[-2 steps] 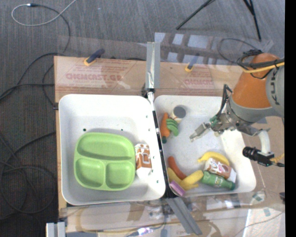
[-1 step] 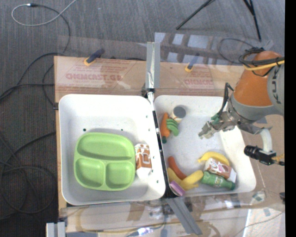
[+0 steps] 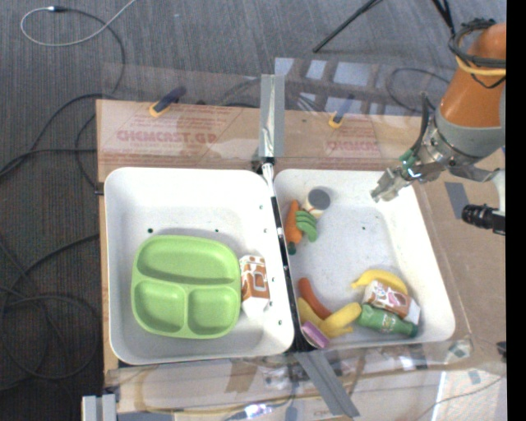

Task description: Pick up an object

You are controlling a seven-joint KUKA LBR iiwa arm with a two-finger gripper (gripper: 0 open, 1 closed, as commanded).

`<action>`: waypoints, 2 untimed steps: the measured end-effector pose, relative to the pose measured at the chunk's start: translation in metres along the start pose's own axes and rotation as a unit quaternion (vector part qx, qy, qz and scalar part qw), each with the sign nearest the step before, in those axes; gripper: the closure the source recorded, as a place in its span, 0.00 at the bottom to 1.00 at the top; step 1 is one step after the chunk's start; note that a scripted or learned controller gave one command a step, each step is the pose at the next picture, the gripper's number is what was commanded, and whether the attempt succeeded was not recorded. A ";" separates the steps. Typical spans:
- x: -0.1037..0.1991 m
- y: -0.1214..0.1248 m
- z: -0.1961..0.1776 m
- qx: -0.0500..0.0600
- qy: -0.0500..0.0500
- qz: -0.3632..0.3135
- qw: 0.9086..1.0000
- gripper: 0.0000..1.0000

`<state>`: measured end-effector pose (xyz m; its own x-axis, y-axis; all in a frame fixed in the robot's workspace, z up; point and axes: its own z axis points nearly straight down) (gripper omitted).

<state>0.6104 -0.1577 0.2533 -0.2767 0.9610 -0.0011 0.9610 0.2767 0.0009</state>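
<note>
Dark grey ribbed carpet floor [image 3: 164,49] surrounds the bench, crossed by thin black cables [image 3: 74,20]. A brown cardboard sheet with faded red lettering [image 3: 177,136] covers the bench top, fastened by yellow-and-blue clamps [image 3: 167,101].

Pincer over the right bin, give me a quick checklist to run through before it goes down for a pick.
1. Pincer free of any load: ok, nothing shows between its fingers.
2. Pincer above the right bin: ok, it hangs over the upper right corner, near the rim.
3. Something directly under it to take: not ok, bare white floor there; the grey disc lies off to its left.
4. Easy isolated target: ok, the disc sits apart from the carrot and green toy.
5. Lower pile graspable: cannot tell, the banana, green bottle and sausage crowd together.
6. Finger opening: cannot tell.
</note>
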 end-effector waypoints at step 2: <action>-0.030 0.052 0.060 0.000 -0.002 -0.098 0.995 1.00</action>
<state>0.6690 -0.1721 0.1936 -0.4584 0.8888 -0.0049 0.8888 0.4584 -0.0002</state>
